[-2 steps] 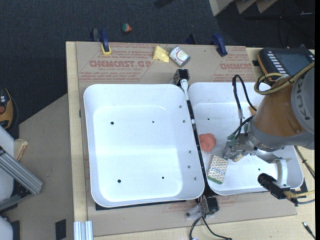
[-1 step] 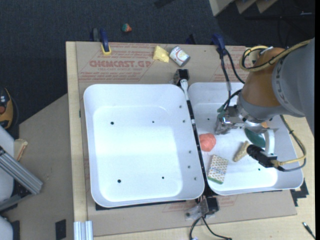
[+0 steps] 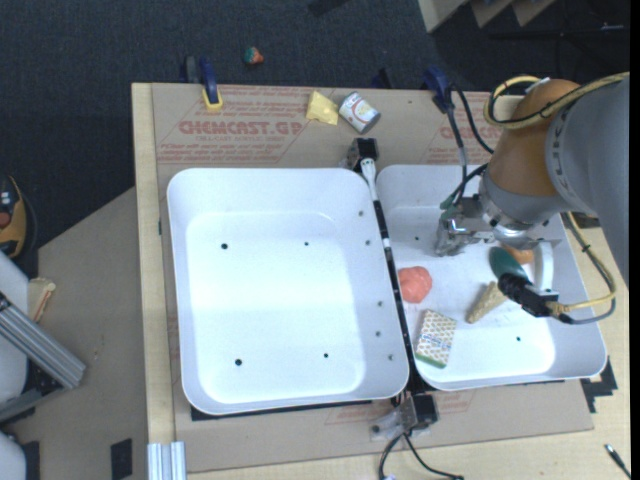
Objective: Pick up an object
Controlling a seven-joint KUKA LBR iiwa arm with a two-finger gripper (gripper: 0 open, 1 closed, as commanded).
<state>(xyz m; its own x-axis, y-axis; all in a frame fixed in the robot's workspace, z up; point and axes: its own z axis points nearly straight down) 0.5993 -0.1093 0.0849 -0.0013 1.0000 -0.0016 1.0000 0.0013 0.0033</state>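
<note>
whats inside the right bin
An orange-pink ball, a patterned packet, a tan wedge and a green object; the arm covers the bin's far part.

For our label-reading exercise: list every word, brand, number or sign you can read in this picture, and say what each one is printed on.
"CHEMCAST. G P": red print on the brown board under the bins, along its far edge; the last letters are uncertain.
Smaller red print below it and at the board's far right corner: too blurred to read.
Patterned packet in the right bin: markings too small to read.

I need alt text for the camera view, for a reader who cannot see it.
The gripper hangs over the right bin, which holds a pink ball, a patterned packet, a tan wedge and a green object. The left bin sits beside it.
</note>
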